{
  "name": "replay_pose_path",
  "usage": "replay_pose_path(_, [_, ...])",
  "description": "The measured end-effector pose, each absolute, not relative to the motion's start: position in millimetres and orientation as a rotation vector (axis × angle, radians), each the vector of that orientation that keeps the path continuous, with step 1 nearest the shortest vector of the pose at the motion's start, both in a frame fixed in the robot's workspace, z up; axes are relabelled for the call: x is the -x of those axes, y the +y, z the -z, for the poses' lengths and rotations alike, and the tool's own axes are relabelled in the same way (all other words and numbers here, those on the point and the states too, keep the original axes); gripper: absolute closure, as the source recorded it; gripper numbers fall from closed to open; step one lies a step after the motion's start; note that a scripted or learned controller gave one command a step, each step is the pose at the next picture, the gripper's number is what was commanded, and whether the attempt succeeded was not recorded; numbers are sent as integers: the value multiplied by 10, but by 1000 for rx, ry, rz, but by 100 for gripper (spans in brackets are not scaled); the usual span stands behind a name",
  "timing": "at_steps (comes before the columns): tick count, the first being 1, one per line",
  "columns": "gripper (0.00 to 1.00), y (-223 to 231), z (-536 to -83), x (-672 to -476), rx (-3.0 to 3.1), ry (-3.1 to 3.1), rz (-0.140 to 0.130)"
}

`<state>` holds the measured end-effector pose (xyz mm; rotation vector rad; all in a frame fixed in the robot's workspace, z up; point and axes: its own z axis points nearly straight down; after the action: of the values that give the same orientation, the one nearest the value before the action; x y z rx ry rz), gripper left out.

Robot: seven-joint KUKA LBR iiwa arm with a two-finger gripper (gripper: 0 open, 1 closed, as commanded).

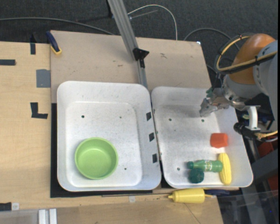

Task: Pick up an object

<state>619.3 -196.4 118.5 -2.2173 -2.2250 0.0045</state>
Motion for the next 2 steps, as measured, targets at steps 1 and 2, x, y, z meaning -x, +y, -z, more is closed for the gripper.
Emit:
replay_pose_path(1, [100, -2026, -1674, -6137, 2223, -2226, 2])
replay_pose_path(2, [100, -1967, -2147, -6217, 2222, -2228, 3])
